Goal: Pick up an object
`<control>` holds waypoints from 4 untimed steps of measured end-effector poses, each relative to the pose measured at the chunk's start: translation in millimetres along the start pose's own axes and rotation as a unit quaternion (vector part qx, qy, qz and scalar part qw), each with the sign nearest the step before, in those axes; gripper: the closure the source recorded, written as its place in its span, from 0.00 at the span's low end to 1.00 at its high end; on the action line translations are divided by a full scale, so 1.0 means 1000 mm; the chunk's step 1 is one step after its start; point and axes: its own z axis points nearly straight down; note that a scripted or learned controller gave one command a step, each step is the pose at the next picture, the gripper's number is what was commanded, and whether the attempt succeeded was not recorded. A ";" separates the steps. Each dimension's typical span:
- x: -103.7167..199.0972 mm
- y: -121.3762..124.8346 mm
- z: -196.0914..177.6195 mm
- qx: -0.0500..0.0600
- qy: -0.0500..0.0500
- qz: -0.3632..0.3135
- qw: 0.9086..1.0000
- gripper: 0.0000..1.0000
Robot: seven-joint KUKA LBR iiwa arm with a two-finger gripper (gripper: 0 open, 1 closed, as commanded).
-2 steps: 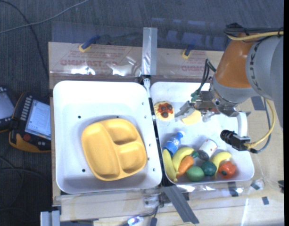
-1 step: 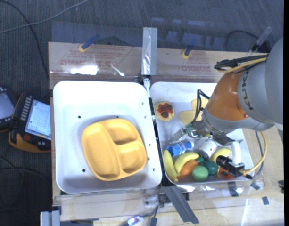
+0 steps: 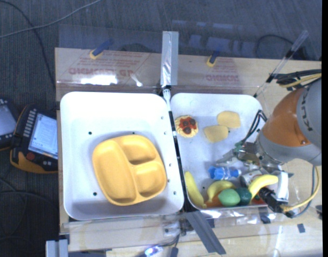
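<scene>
On the table: two white bins side by side, left bin (image 3: pixel 78 116) and right bin (image 3: pixel 244 103), touching along a middle divider.
Left bin: one yellow tray (image 3: pixel 129 167) with three compartments, lying near the bin's front.
Right bin, back half: a small pizza (image 3: pixel 186 125) against the left wall; two pale yellow slices (image 3: pixel 222 126) just beside it, one touching the other.
Right bin, front half: a blue item (image 3: pixel 221 172) in the middle; a banana (image 3: pixel 191 189) along the left wall; a second banana (image 3: pixel 220 187) touching a green ball (image 3: pixel 229 197); a darker green piece (image 3: pixel 244 196) and something red beside that ball.
Arm: grey with an orange band (image 3: pixel 287 122), reaching in from the right over the right bin's front corner.
Pincer (image 3: pixel 246 162): low over the bin, just right of the blue item; whether it is spread or closed I cannot tell.
Third banana (image 3: pixel 262 182): lies right under the wrist, touching the pincer's body; held or not, cannot tell.
Left of the table: a handheld pendant (image 3: pixel 35 138) on the floor.
</scene>
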 end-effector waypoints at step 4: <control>0.055 -0.007 -0.009 0.001 0.001 -0.145 0.989 1.00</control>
